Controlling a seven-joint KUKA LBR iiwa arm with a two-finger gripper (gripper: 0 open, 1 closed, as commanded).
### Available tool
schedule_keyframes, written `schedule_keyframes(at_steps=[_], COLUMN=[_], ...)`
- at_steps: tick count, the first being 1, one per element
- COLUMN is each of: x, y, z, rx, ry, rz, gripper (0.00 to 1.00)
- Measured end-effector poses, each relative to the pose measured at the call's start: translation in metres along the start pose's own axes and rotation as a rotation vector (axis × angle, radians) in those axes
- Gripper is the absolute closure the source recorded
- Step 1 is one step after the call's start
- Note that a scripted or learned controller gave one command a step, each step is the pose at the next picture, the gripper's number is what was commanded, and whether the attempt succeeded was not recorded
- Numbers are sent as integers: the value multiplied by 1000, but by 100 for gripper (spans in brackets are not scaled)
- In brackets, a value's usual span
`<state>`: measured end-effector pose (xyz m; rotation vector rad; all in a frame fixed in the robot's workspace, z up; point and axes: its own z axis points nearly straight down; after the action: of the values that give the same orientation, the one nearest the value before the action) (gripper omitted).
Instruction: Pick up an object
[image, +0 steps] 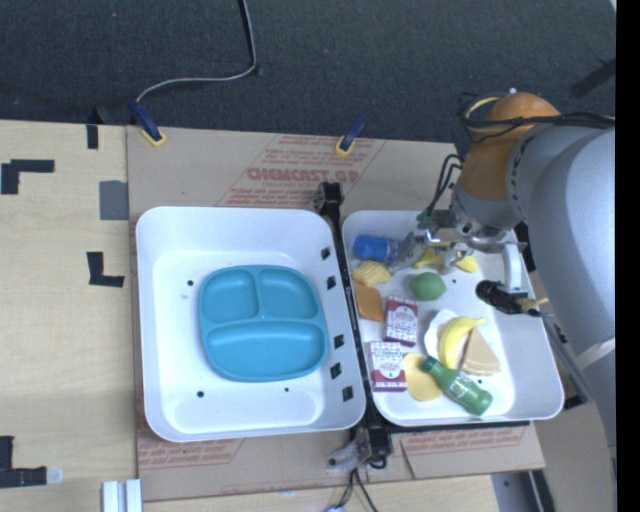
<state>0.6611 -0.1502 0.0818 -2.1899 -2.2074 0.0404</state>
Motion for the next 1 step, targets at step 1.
schedule_keyframes(at_steps=[1], x=[30], y=[1], z=[-1], rx=[-10], ry=[-9], rz=[6], gripper=[0])
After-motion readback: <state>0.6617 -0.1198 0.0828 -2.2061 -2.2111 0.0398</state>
